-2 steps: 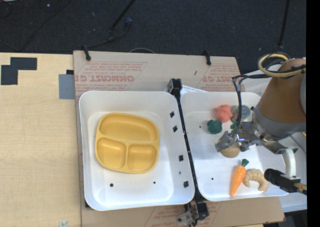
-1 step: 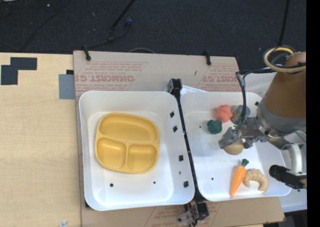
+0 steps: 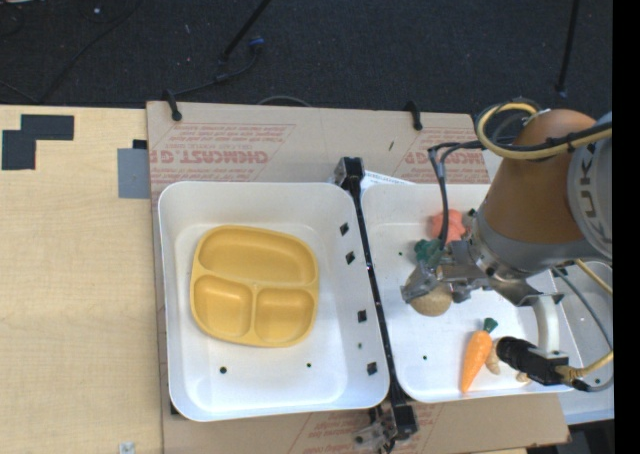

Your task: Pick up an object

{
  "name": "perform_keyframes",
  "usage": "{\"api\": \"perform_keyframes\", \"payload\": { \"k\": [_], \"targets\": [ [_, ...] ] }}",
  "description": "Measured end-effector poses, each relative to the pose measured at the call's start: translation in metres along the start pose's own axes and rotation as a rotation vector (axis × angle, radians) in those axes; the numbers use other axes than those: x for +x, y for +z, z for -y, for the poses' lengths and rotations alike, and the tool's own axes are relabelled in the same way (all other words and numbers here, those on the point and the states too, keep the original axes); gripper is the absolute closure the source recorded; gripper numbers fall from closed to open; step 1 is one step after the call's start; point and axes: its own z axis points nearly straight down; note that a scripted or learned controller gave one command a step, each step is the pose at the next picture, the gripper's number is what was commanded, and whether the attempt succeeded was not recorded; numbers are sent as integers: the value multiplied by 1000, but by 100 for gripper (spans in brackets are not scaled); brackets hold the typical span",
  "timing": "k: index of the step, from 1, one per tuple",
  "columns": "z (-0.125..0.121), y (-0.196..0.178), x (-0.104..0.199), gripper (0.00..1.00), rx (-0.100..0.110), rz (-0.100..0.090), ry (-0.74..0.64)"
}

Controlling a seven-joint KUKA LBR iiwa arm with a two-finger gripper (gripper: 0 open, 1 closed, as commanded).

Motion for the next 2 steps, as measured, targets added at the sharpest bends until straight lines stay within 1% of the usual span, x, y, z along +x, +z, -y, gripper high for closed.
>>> {"api": "perform_keyframes", "payload": {
  "k": [1,2],
  "targets": [
    [-4,6,59,100,1,0,-1],
    [-16,-7,115,100,-1,2,-2]
  ]
}}
